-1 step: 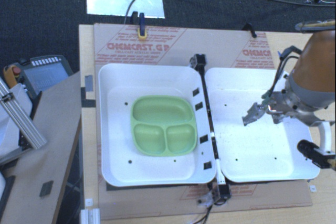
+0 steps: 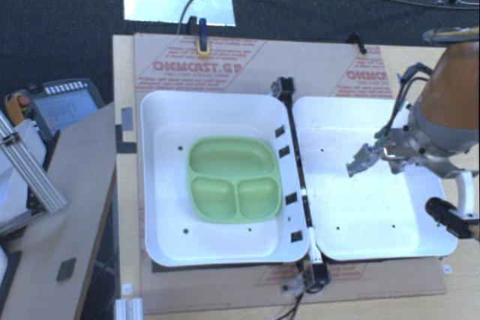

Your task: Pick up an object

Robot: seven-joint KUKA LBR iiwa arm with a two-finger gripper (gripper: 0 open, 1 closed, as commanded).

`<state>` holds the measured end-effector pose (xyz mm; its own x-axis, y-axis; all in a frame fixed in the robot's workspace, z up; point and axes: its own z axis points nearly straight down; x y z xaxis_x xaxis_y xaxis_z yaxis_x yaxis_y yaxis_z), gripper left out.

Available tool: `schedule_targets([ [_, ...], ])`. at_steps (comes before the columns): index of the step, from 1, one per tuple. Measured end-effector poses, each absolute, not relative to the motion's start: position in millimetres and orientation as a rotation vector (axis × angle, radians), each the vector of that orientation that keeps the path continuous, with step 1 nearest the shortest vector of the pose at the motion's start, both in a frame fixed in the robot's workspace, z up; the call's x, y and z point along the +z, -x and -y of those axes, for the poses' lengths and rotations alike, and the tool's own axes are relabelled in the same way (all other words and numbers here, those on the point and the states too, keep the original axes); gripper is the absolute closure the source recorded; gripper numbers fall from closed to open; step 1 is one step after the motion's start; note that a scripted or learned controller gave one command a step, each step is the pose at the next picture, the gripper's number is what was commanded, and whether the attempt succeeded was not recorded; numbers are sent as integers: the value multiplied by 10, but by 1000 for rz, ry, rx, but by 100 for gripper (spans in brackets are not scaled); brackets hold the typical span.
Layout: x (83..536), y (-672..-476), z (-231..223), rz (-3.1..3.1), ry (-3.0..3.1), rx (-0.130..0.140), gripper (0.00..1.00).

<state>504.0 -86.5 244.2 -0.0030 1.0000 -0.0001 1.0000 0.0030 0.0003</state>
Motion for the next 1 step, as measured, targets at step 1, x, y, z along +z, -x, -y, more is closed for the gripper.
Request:
schedule_targets([
  [1,1809,-5048,845,-2226,-2223,-5,0],
])
